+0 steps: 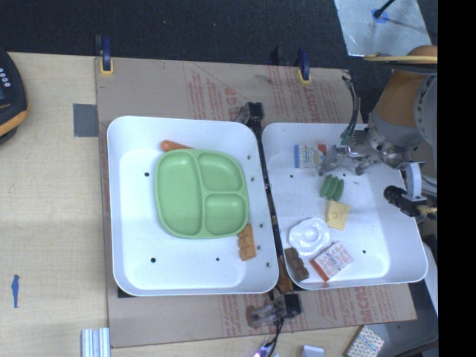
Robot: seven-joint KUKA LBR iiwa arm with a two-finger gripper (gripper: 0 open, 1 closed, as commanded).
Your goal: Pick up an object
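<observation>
Apparently, in the camera view, the metal two-finger gripper (346, 162) hung over the back part of the right shallow white bin (387, 262), its fingers spread wide with nothing between them. The small dark green object (332, 188) lay just below the fingertips, slightly toward the left finger, with its long axis running away from the gripper toward the front of the bin. A pale yellow block (338, 215) lay just beyond it. I judged the green piece the nearest thing to take, by a short descent.
</observation>
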